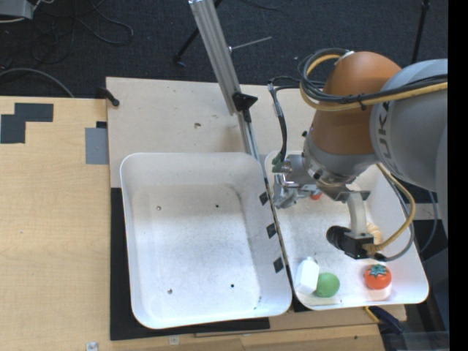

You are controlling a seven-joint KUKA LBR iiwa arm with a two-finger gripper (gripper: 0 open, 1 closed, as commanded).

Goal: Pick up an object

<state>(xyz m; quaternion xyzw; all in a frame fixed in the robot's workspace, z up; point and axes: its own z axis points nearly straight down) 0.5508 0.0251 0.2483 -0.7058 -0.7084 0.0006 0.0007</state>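
Two shallow white bins sit side by side on the bench [168,115], and they take up most of the lower middle of the frame. The left bin [139,196] is the larger in view, its floor speckled with small dark marks. The right bin [409,287] is partly covered by the arm [395,115], which comes in from the right edge of the frame; its grey body and orange band fill the upper right. A slanted metal rail [218,57] runs from the top centre of the frame down toward the divide between the two bins.

Below the orange band, the gripper [289,189] hangs over the upper left part of the right bin, close to the dividing wall. Whether it is clenched or released cannot be told from this angle, and nothing can be seen held in it. A black cable fitting [349,241] lies just below and to the right of it.

Three small objects rest along the lower edge of the right bin, well apart from the gripper. A white block [308,274] lies at lower left, a green ball [327,284] touches its right side, and a red tomato-like toy [377,276] with a green top sits farther right, near the bin's lower right corner.
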